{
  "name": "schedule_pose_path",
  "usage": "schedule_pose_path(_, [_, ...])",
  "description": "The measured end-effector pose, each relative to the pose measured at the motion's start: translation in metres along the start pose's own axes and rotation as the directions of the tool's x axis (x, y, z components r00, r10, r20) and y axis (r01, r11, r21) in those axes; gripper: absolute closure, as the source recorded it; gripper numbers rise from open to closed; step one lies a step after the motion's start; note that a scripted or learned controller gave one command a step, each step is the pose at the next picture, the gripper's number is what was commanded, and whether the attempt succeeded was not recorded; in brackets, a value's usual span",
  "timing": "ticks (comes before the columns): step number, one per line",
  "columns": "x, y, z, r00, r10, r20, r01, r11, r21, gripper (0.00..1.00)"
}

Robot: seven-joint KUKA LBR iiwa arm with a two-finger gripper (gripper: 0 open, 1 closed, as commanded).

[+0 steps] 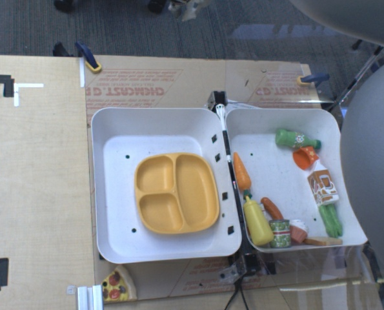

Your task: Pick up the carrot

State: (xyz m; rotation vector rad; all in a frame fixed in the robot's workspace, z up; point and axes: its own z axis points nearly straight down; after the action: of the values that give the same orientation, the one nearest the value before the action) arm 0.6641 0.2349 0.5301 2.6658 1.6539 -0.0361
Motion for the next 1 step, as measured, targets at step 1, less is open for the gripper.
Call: schedule_pose_path(1, [-0.0001,0.0002,0.0001,1.0,0.0,0.0,0.0,1.0,0.001,0.0])
